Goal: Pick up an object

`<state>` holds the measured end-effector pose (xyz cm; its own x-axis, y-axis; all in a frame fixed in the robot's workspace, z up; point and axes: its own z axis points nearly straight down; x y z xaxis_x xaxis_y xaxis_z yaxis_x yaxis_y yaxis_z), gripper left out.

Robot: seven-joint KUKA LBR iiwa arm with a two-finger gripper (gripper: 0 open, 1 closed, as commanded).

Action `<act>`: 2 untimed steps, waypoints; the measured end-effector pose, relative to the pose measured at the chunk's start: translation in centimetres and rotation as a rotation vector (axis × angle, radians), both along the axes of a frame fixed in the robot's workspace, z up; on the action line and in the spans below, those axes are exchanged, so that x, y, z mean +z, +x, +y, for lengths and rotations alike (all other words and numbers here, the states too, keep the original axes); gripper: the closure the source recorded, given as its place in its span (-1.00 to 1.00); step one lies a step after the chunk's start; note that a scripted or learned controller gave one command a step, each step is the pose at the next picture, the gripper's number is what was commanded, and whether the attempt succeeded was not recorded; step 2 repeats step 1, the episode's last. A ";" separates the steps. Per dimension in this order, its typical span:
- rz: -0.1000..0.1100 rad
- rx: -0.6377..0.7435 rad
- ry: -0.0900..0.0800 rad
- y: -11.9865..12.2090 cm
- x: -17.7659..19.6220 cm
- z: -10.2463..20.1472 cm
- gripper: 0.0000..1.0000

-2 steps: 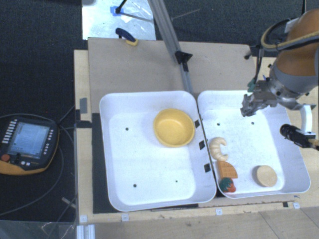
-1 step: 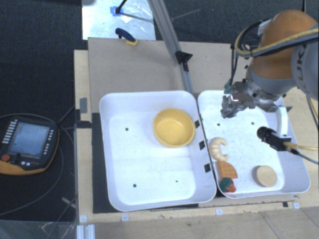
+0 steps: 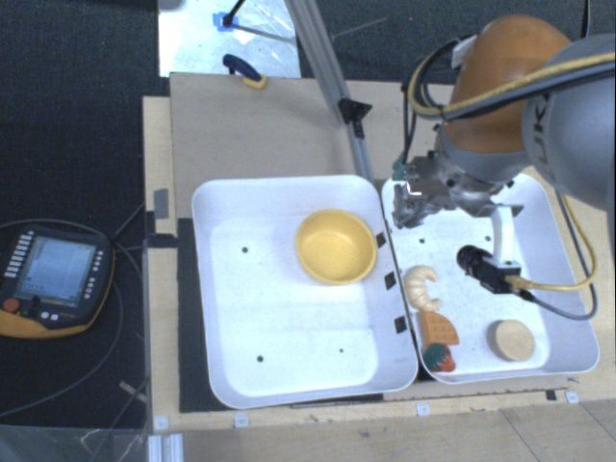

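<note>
My gripper [image 3: 407,203] hangs over the far left corner of the right bin [image 3: 568,349], under the grey and orange arm. A cream, croissant-shaped piece [image 3: 422,287] lies nearer the camera, below the gripper and apart from it. An orange wedge [image 3: 438,329] with a small red and green item [image 3: 440,358] sits at the bin's front left. A round tan disc [image 3: 511,340] rests at the front right. A yellow bowl [image 3: 335,246] stands in the left bin [image 3: 231,354], near its far right side.
A black connector with a yellow cable [image 3: 488,269] hangs from the arm over the middle of the right bin. A metal pole [image 3: 327,61] slants up behind the bins. A control pendant [image 3: 53,279] lies off the bench at left.
</note>
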<state>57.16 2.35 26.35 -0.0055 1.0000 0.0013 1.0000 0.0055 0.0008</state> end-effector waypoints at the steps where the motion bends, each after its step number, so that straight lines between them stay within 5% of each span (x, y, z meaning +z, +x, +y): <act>1: 0.001 -0.001 0.000 -0.8 -1.8 5.2 1.00; 2: 0.001 -0.001 0.000 -0.8 -1.8 5.2 1.00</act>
